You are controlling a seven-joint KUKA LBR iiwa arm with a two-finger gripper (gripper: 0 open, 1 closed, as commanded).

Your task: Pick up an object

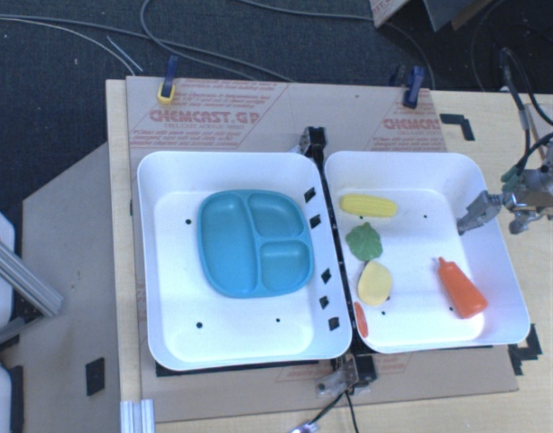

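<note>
Orange, with a red cap end, the bottle [460, 289] is the nearest candidate for the pick: it lies on the floor of the right bin [493, 330], below and slightly left of the pincer [482, 212] as the camera shows them, tilted with its narrow end toward the upper left.

The pincer sits at the bin's right rim. How far it is open cannot be told at this size, and nothing is seen held in it.

Further left of the pincer lie the corn cob [367, 207], the green vegetable [364, 241] and the yellow fruit [375, 283], the last two close together. A small red piece [360, 317] rests against the divider wall. The blue divided plate [255, 242] occupies the left bin [168, 332], well apart.

Recommended procedure, as a judgement:
1. Select the bottle; it stands clear of its neighbours.
2. Centre the pincer over the body, not the cap.
3. Rotate the wrist so the closing line crosses the bottle's long axis.
4. Descend vertically, close, then lift.

Risk: the rounded body may roll if contact lands off-centre.
</note>
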